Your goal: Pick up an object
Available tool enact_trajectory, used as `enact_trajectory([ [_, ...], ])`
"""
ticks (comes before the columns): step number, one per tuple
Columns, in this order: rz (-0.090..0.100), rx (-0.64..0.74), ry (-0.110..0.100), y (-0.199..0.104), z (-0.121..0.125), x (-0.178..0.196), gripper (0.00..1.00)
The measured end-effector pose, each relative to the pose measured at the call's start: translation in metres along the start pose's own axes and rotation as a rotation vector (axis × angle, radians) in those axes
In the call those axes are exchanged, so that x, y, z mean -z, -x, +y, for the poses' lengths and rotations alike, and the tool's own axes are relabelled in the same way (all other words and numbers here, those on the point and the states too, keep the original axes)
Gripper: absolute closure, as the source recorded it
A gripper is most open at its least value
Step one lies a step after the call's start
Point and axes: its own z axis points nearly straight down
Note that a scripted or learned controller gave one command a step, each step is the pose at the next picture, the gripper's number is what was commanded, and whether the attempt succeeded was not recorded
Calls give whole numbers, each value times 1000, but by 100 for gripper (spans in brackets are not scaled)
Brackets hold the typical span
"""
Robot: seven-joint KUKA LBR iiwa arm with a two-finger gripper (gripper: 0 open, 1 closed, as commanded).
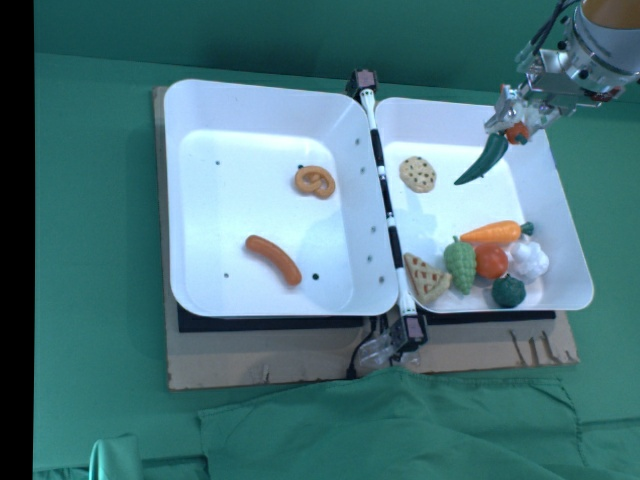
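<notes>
Above the right bin's (560, 208) far corner, the gripper (512, 126) pinches a green chili pepper (483, 161) by its stem end (body hanging free, tip downward), lifted clear so the remaining toy foods (490, 263) clustered at the near side stay undisturbed.

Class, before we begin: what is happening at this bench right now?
A robot arm reaches in above the right bin. Its pincer holds a green chili pepper lifted over that bin. Below lie a cookie, carrot, grapes and other toy foods. The left bin holds a pretzel and a sausage.
</notes>
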Motion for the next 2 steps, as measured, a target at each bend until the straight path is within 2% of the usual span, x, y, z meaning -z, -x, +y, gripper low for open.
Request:
enact_trajectory([
  [1,2,4,-5,-47,25,-9,100],
  [2,2,3,-10,-91,37,-28,100],
])
